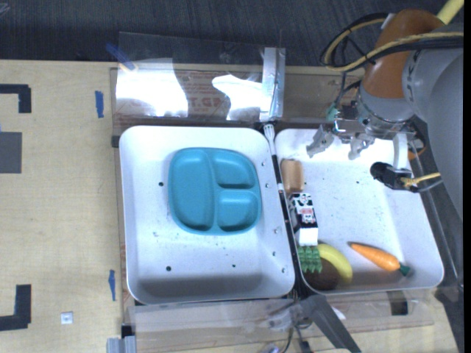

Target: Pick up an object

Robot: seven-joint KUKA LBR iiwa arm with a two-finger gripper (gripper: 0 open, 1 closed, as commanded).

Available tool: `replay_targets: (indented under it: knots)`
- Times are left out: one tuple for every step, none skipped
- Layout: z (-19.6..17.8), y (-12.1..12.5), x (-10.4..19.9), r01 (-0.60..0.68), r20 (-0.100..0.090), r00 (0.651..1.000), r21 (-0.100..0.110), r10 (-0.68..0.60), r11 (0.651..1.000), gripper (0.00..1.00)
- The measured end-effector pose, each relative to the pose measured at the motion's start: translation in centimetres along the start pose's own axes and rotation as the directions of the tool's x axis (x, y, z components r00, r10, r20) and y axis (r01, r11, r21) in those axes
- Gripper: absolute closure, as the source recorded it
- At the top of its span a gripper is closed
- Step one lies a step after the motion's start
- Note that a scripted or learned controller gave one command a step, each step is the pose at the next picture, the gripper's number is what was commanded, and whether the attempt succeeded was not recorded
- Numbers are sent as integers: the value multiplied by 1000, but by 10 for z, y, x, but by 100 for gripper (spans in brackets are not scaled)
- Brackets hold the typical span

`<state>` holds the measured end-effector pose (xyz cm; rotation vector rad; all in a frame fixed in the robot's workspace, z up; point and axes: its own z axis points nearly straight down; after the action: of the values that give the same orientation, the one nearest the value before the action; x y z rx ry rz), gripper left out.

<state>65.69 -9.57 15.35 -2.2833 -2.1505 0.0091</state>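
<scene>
Objects for picking all lie in the right bin (383, 219). Carrot (375, 257): orange, lying flat near the bin's front right corner, pointed end toward the bin's middle, green stub toward the right wall. Banana (335, 260): yellow, at the front left corner, just left of the carrot but apart from it. A dark brown rounded item (324, 276) sits against the banana's front side, touching it; cannot tell what it is. A green ridged piece (308, 258) lies just left of the banana, against the bin's left wall. Along that same wall, further back: a small white block (307, 236), then a black-and-white printed packet (304, 212), then a brown cylinder-like item (292, 173) near the back left corner. These form a line along the wall.

Tool (338, 143): above the back part of the right bin, two grey fingers spread apart with bare white bin floor visible between them; nothing held. It is well apart from the carrot and banana, nearer the brown cylinder-like item but not touching it. The grey arm with orange band (401, 57) enters from the right, with yellow and black cables looping above it.

Left bin (147, 256): holds a blue divided tray (215, 190), three compartments, lying flat near the centre.

Both bins sit side by side on the pale wooden desk (59, 197). A clear plastic sheet (191, 87) lies behind the left bin.
</scene>
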Motion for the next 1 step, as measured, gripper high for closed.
replay_targets:
  knots:
    - [-11, 1, 2, 5, 2, 1000, -2, -5, 1000, 100]
